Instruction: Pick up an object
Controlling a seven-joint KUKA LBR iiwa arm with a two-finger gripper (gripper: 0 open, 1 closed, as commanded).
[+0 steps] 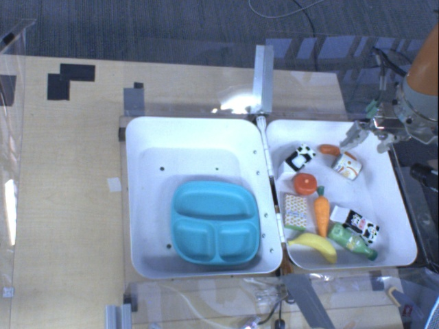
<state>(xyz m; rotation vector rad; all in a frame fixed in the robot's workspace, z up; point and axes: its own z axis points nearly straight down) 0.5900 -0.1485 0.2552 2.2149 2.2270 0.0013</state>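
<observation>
Pick not yet made: gripper (368, 133) hangs over far right corner of right bin (406, 235), fingers spread and holding nothing, while small carton (347, 165) just below them, carrot (321, 212) and banana (314, 242) all lie in that bin.

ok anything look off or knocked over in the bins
Nothing looks damaged or spilled. The right bin holds a loose jumble: a banana, carrot and green bottle lie on their sides at odd angles, which seems normal here. The blue tray sits flat in the left bin. The gripper hovers above.
</observation>
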